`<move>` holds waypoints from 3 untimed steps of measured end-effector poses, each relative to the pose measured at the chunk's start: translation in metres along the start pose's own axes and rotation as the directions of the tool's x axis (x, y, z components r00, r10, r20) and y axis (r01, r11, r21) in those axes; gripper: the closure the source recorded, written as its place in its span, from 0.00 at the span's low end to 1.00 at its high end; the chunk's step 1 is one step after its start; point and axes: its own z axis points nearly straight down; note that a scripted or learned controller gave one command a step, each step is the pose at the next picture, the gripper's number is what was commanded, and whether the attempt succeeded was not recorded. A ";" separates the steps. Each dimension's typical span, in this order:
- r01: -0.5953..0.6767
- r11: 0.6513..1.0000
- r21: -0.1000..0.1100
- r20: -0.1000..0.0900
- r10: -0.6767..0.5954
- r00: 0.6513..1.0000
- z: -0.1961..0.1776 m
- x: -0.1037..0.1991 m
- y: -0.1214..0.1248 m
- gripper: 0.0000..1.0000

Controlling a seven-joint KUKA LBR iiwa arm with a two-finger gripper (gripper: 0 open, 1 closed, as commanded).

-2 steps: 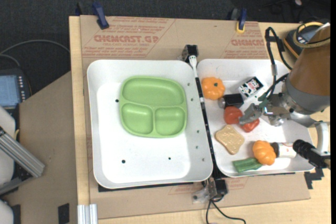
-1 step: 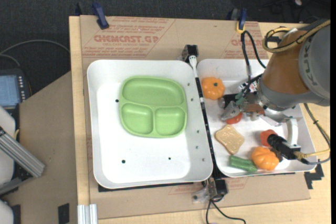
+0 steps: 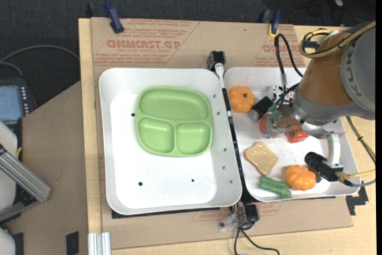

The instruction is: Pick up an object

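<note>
Bulky grey arm [image 3: 362, 77], orange band above the wrist, black cables looping along it, small metal claw [image 3: 276, 122]

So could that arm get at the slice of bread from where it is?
Probably yes. The bread slice lies flat and uncovered in the right bin, just below-left of the gripper, with nothing stacked on it.

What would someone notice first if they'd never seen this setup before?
Probably the light green divided plate, lying alone in the left white bin. Next, the grey and orange arm reaching in from the right over the right bin, its gripper low among toy food: an orange pumpkin at the back, a slice of bread in the middle, and a second pumpkin beside a green vegetable at the front.
</note>
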 end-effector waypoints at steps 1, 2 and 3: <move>0.006 1.000 0.005 -0.005 -0.006 1.000 -0.077 0.062 -0.064 1.00; 0.012 1.000 -0.006 -0.005 -0.012 1.000 -0.160 0.157 -0.061 1.00; 0.011 1.000 -0.006 -0.005 -0.011 1.000 -0.229 0.238 -0.061 1.00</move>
